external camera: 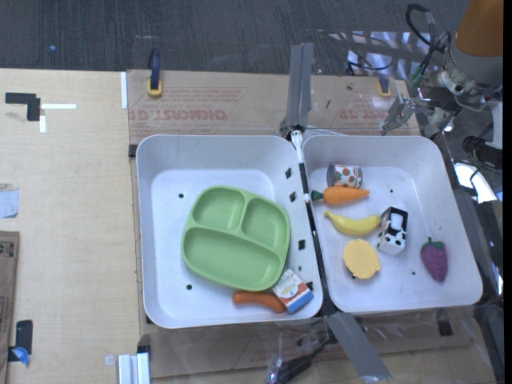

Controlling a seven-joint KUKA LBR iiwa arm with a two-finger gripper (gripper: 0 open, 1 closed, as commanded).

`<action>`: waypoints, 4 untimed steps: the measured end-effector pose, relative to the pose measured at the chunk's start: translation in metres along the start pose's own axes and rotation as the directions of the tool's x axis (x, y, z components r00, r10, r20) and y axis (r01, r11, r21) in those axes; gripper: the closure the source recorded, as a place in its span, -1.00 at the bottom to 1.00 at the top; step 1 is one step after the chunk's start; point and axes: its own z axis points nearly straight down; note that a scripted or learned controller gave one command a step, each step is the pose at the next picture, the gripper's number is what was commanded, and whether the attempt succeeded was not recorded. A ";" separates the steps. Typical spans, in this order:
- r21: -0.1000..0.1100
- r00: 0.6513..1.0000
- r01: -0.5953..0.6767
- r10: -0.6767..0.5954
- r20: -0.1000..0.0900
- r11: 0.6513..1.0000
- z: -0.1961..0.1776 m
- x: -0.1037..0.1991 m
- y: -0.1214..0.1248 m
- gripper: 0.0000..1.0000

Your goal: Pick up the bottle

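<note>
The bottle (392, 230) is small and white with black cow patches. It lies in the right bin (448, 294), just right of a banana (353, 223). My gripper (402, 112) hangs above the bench behind the right bin's far rim, well away from the bottle and higher in the view. The grey arm with its orange band (484, 10) comes in from the top right corner. Nothing can be seen in the gripper.
The right bin also holds a small can (345, 174), a carrot (346, 195), a yellow round piece (362, 259) and a purple fruit (434, 259). In the left bin (160, 238) lie a green divided plate (237, 238), a sausage (256, 299) and a small carton (293, 292).
</note>
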 end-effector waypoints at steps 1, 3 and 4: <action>0.000 0.932 0.361 -0.361 0.001 0.932 0.014 0.049 -0.046 -1.00; 0.002 0.908 0.419 -0.419 0.000 0.908 0.118 0.280 -0.053 -1.00; -0.001 0.959 0.283 -0.283 0.002 0.959 0.173 0.340 0.001 -1.00</action>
